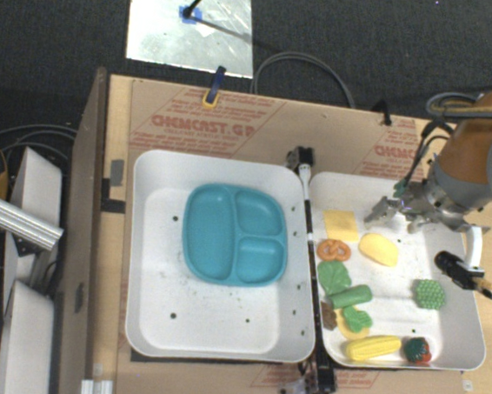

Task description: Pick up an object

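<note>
Bins: two shallow white plastic bins side by side on a cardboard-covered bench, the left bin (148, 251) and the right bin (467, 337), their inner walls touching.
Left bin contents: one light-blue plastic plate with three compartments (235, 235), lying flat near the middle.
Right bin contents, counted: nine toy food pieces.
Yellow pieces: three, namely a flat pale-yellow square slice (341, 224), a rounded yellow lemon-like piece (379, 249) just right of and below it, and a yellow corn cob (373, 347) lying along the front wall.
Orange piece: one small orange pretzel-shaped piece (335, 250), just below the square slice.
Green pieces: four, namely a leafy green piece (333, 274), a green pod-shaped piece (351, 295), a smaller green chunk (356, 318), and a knobbly green round piece (429, 294) well apart to the right.
Red piece: one small red and green piece (417, 349), touching the corn cob's right end.
Gripper: the grey two-finger gripper (401, 213) hangs over the back of the right bin, just above the lemon-like piece, fingers spread apart with nothing between them.
Arm: grey with an orange band (483, 147), reaching in from the right.
</note>
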`<state>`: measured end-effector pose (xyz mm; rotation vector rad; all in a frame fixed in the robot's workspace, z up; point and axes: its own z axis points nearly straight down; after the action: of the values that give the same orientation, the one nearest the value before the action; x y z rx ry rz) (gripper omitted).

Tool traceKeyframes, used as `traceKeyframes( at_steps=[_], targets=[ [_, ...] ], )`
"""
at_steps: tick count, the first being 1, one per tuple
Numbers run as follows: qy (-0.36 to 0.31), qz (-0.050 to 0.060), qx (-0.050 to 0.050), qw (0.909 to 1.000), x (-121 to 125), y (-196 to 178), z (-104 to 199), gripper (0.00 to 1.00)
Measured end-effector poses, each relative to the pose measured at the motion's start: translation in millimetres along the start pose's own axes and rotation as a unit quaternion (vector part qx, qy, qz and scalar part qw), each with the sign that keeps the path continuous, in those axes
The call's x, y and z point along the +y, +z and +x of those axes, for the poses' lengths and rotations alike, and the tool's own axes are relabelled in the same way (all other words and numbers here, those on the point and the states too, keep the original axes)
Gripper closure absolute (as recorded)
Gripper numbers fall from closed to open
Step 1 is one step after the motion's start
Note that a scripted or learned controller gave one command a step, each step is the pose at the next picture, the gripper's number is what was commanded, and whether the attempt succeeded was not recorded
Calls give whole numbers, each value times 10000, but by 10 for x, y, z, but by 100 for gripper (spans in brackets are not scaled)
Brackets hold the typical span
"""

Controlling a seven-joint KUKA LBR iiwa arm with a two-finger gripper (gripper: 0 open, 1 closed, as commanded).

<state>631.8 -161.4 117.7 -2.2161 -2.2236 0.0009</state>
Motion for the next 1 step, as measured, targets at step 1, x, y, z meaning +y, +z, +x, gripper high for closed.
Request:
traceKeyframes(
  at_steps=[1],
  targets=[
    [13, -53, -25, 10000, 390, -276, -473, 0]
  ],
)
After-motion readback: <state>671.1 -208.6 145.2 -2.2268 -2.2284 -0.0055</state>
